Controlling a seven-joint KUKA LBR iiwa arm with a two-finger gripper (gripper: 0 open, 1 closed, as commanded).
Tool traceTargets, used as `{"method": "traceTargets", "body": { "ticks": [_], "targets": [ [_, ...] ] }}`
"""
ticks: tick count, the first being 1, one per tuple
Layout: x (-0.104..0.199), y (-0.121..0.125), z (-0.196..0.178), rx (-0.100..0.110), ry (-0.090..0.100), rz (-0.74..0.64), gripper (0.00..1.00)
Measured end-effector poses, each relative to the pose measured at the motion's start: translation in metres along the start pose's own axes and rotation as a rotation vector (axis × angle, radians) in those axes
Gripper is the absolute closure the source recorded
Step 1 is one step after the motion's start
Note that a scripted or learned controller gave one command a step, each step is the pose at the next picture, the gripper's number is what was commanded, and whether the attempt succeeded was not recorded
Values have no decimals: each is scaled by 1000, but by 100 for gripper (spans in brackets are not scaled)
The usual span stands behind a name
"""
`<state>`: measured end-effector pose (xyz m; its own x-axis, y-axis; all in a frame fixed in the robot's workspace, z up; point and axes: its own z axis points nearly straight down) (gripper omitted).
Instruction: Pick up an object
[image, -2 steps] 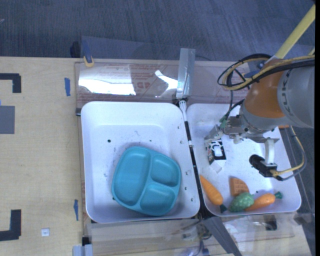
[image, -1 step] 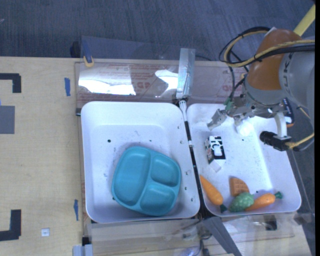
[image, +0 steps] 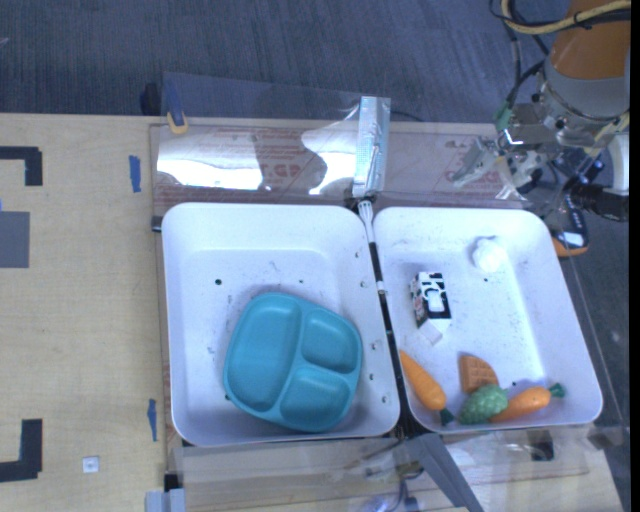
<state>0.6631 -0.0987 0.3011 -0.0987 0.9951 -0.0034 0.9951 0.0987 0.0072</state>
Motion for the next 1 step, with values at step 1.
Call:
{"method": "traceTargets", "body": {
  "ticks": [1],
  "targets": [
    [66,9,106,18,5,13,0]
  ]
}}
